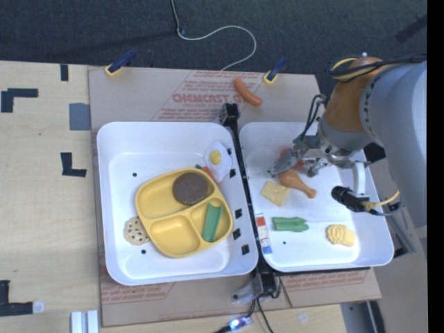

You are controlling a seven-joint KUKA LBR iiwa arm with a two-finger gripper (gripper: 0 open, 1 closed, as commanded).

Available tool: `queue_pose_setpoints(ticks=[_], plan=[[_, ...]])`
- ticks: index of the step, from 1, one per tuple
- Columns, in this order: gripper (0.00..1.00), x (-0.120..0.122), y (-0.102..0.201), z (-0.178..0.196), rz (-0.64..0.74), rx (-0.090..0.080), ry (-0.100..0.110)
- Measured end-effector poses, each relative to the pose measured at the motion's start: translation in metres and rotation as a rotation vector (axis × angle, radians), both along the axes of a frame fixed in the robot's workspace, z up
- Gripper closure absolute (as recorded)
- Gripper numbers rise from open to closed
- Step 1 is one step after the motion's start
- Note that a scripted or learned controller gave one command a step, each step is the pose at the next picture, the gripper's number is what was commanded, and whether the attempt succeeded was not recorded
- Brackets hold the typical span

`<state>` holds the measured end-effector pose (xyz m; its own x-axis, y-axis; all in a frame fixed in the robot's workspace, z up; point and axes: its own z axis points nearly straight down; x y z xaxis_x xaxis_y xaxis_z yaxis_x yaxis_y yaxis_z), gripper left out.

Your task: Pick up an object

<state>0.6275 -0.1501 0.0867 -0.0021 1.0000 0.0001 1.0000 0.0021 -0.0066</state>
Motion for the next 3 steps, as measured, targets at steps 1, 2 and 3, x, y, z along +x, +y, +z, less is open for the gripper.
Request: queue_pose_setpoints(ticks=[1, 2, 3], plan=[[0.0, 0.0, 0.0, -0.002, -0.001, -0.001, -0.005], [1.0, 0.0, 0.001, 0.008, 0.0, -0.002, -0.006], [1.0, -0.003, 0.009, 0.066, 0.0, 0.0, -0.009]])
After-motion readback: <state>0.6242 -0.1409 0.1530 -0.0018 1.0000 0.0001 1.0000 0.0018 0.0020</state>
